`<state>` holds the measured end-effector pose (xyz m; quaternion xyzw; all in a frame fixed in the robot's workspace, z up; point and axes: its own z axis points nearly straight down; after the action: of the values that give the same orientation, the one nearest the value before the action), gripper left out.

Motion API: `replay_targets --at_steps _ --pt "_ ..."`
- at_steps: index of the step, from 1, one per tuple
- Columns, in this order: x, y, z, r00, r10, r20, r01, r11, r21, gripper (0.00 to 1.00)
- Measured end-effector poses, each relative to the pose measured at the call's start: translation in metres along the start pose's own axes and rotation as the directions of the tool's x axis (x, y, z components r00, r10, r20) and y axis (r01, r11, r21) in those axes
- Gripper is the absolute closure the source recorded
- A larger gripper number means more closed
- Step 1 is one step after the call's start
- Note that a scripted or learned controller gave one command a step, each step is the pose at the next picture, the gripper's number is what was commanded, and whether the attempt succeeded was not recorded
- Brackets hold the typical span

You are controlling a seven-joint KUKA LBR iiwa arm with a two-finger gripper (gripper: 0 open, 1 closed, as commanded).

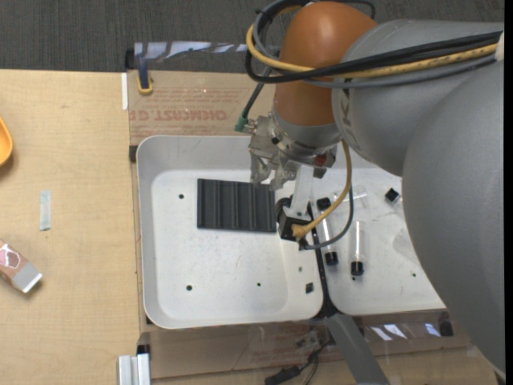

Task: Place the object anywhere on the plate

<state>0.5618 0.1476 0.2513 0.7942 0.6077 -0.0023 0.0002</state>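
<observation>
One arm: grey with an orange band, reaching over the left shallow white bin (160, 215).
Hand (268, 175): at the far right edge of the dark ribbed rectangular plate (236, 205); grip cannot be told.
Writing: reversed print on cardboard (200, 107), unreadable.

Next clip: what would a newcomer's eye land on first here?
The big grey arm with its orange band fills the right of the view, wrapped in yellow and black cables. Under it the gripper hangs at the right edge of a dark ribbed plate lying in the left white bin.
</observation>
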Motion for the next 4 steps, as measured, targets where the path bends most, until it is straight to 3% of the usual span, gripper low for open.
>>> replay_targets --at_steps 1,2,3,4 --pt "0.075 -0.03 0.094 0.944 -0.329 0.0 0.329 0.944 0.001 1.0" --pt "0.059 -0.062 0.029 0.671 -0.742 0.0 0.742 0.671 -0.002 1.0" --pt "0.069 -0.016 -0.051 0.388 -0.921 0.003 0.921 0.388 -0.004 1.0" --pt "0.066 0.005 -0.122 -0.028 -1.0 0.006 1.0 -0.028 -0.005 1.0"
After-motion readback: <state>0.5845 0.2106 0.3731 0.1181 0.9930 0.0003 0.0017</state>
